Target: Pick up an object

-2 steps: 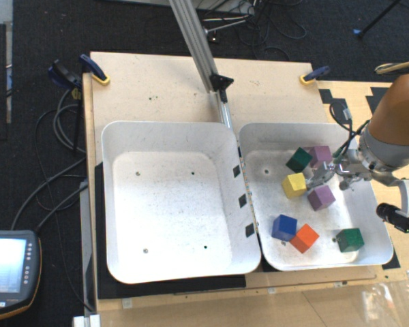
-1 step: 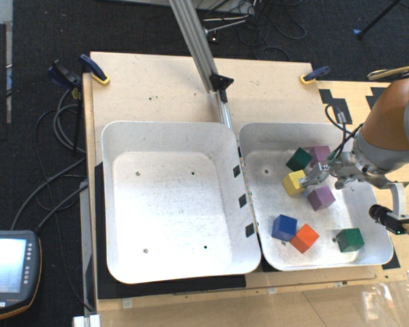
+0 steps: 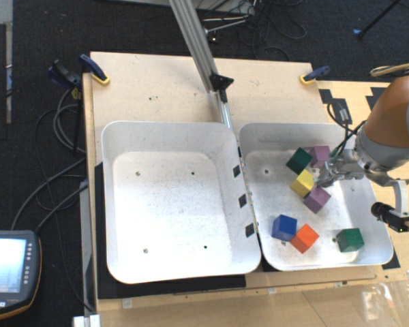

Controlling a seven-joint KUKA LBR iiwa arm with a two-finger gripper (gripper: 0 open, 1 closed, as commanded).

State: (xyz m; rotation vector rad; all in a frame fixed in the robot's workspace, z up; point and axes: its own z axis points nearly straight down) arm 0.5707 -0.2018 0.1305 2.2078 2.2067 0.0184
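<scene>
The right bin (image 3: pixel 266 165) holds several small blocks. A dark green block (image 3: pixel 299 161), a pale purple block (image 3: pixel 320 155), a yellow block (image 3: pixel 303 182) and a purple block (image 3: pixel 317 199) cluster at its upper middle. Nearer the front lie a blue block (image 3: pixel 284 227), an orange block (image 3: pixel 304 238) and a green block (image 3: pixel 350 240). My gripper (image 3: pixel 325 176) reaches in from the right and sits low among the cluster, right beside the yellow and purple blocks. The arm body hides the gripper's tips.
The left bin (image 3: pixel 167 196) stands beside the right one. A slanted metal pole (image 3: pixel 194 36) crosses above the bench's far side. Clamps (image 3: pixel 94 69) sit at the bench's far corners. A tablet pendant (image 3: pixel 10 271) lies off the bench at lower left.
</scene>
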